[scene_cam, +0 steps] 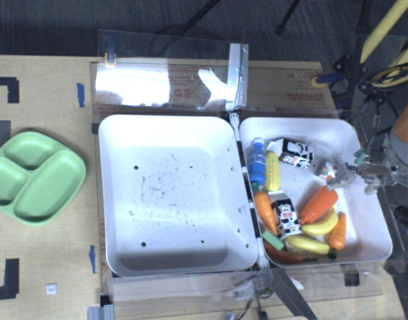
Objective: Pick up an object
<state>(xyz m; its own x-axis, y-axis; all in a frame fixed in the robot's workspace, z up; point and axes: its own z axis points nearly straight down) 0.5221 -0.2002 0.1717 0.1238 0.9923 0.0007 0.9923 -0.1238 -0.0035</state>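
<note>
green divided plate (36,177) on bench, far left | blue tape marks (81,94) near it | clear plastic sheet (167,79) behind left bin (117,135)

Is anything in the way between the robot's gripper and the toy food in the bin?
Nothing visible blocks it. The gripper sits at the right rim of the right bin, and bare white floor lies between it and the big orange carrot and the bananas.
</note>
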